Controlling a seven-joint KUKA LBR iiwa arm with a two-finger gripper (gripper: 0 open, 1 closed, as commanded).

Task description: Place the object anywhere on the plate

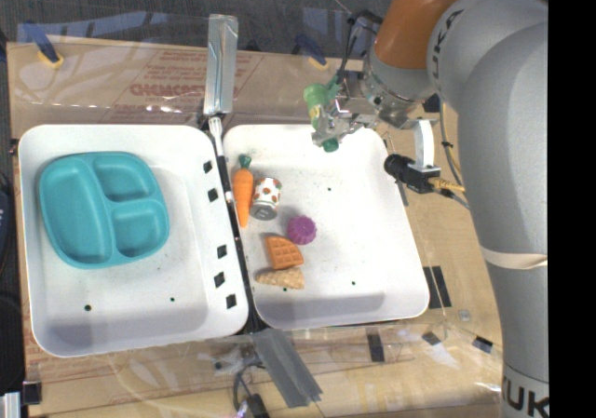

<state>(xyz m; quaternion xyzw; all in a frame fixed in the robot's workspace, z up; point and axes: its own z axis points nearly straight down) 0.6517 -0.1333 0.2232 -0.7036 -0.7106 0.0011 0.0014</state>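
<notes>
Your gripper (328, 132) at right bin's (391, 258) back rim, jaws state unclear. Carrot (243, 195) probably light, stiff, slick: grip mid-body. Plate (102, 207) in left bin.

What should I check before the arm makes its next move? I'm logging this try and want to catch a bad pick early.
1. Plate free to receive: ok. The teal plate lies flat in the left bin with nothing on it.
2. Objects within reach: ok. The carrot, small can, purple ball and waffle pieces lie in the right bin.
3. Target separated: not ok. The carrot and can touch or nearly touch, close to the divider.
4. Gripper over an object: not ok. The gripper is at the right bin's far edge, away from the toys.
5. Gripper holding something: cannot tell.
</notes>
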